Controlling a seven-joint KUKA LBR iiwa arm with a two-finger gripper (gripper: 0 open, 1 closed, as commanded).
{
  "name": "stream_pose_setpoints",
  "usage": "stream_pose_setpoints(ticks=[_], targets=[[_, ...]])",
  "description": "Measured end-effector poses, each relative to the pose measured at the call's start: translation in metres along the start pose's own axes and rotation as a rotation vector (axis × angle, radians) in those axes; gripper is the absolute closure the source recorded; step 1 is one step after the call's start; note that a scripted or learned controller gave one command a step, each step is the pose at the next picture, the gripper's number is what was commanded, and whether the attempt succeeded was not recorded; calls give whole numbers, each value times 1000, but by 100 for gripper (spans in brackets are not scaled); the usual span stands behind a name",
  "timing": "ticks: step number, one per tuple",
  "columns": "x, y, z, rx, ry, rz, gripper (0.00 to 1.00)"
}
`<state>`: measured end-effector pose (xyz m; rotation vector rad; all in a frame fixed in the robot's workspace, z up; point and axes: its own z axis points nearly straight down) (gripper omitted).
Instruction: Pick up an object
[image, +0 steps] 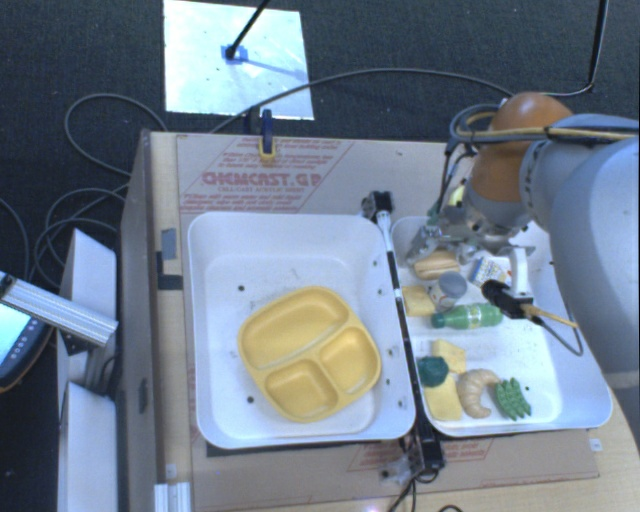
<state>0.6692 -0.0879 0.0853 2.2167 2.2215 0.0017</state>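
My gripper (447, 243) hangs low over the far end of the right bin (580, 385), just above a tan bread roll (436, 266). Close by lie a grey can (451, 289), a small white and blue packet (487, 269) and a green bottle (467, 317) on its side. Nearer the front of this bin lie a yellow wedge (449, 355), a dark green piece (433, 371), a croissant (478, 391) and a green leafy toy (513, 398). A yellow block (417, 300) rests against the bin's left wall.
The left bin (225, 300) holds a yellow divided plate (308, 352). The grey arm (585, 200) reaches over the right bin's far right corner. A metal clamp (378, 206) sits at the top of the wall between the bins.
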Motion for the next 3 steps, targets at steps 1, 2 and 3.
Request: stream_pose_setpoints(ticks=[1,2,3], targets=[[4,0,0,0,0,-2,0],[3,2,-12,-5,0,-4,100],[39,-62,-101,-3,2,-2,100]])
